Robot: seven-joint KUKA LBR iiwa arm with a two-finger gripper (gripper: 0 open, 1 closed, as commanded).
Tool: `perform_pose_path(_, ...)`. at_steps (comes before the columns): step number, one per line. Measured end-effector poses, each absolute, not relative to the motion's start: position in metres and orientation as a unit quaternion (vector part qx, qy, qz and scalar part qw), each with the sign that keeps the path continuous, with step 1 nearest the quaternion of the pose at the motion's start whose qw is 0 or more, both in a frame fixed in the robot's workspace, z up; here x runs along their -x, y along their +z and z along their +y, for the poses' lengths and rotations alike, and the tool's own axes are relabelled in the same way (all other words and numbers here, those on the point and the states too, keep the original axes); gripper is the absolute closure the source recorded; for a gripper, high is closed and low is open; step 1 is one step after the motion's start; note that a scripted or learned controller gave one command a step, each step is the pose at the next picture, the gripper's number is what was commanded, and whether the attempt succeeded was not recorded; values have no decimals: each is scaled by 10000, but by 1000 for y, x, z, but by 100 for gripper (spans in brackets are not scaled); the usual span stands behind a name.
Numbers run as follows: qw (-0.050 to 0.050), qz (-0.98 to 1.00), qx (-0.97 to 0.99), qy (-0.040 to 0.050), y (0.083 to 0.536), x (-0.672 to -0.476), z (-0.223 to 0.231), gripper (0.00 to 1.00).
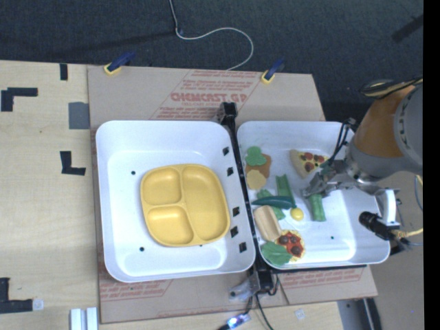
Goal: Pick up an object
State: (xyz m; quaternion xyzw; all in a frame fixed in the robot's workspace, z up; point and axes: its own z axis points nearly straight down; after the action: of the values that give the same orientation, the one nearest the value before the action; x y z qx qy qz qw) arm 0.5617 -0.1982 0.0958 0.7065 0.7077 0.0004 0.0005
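Gripper (318, 186) seen low in right bin (344, 249), near its right wall; finger state cannot be told. Green stick (317, 207) lies just beside gripper tip, not seen between fingers. Pizza slice (306, 161) toward bin's far edge. Yellow divided plate (184, 204) set mid left bin (117, 150).

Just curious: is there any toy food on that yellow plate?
No, the yellow divided plate is bare; the toy food lies in the right bin.

Looks like a robotics lab: clamped cardboard sheet (206, 98) under two white bins (117, 184), loose cable (213, 36) behind the cardboard, dark carpet.
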Motion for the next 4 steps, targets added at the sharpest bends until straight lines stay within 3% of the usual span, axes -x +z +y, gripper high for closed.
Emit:
perform_pose_path(2,21,7077,-7065,9,218,-570,-205,100)
perform_pose_path(3,0,7076,-7066,0,224,-570,-204,100)
perform_pose_path(4,-18,7088,-7054,-7,214,-554,-149,100)
